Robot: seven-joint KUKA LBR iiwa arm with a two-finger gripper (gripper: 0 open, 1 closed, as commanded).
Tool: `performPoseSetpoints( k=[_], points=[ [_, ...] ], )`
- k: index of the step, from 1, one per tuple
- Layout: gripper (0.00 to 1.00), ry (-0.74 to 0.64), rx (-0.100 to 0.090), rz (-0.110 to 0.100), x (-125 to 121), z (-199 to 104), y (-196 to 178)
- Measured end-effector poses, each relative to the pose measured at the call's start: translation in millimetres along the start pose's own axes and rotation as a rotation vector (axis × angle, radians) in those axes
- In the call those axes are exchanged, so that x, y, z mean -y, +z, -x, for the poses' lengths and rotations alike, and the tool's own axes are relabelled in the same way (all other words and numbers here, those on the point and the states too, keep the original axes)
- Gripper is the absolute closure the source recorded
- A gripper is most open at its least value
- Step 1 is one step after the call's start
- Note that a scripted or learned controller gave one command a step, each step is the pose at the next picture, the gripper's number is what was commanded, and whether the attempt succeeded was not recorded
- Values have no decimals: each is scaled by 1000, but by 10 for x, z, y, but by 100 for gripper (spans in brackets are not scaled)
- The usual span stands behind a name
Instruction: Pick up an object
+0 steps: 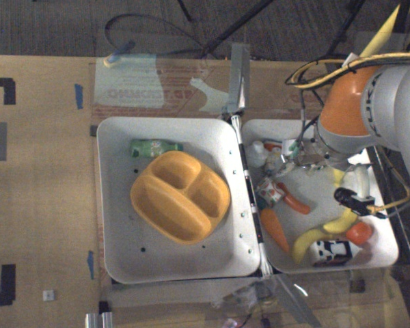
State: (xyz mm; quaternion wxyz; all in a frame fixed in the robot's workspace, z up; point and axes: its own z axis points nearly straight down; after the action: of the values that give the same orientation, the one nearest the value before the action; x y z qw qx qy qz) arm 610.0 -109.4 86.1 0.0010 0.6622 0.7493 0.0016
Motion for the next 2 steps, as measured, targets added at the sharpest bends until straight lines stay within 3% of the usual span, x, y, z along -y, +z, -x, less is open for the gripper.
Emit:
performPoseSetpoints(
  k=[1,2],
  points=[
    [0,32,0,-5,561,563,-56],
    [0,-285,-5,7,1350,715,-27]
  ],
)
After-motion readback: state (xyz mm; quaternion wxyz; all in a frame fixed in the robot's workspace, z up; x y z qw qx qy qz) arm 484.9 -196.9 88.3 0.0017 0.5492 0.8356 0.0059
